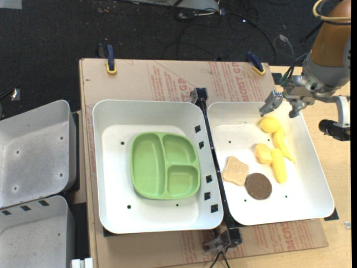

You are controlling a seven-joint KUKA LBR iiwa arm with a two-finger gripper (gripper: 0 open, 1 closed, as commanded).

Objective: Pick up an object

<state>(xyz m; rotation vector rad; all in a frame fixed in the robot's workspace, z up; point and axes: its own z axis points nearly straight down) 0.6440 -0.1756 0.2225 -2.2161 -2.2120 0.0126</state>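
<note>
Right bin (312, 202), from the near edge back: brown round disc (259, 186), flat, just beside a tan toast-shaped piece (235, 171) on its left. Behind the disc — a long yellow piece (279, 166), long axis running near-to-far, and a short yellow chunk (263, 153) touching its left side. Further back, a second elongated yellow piece (281, 143), tilted, its far end toward a rounded yellow lump (270, 124). That lump lies directly under the gripper (283, 106), between the two fingers, which stand spread wide apart and grip nothing; whether they touch it cannot be told.

Left bin (106, 166): green divided plate (165, 165), three compartments, lying flat at centre.
</note>
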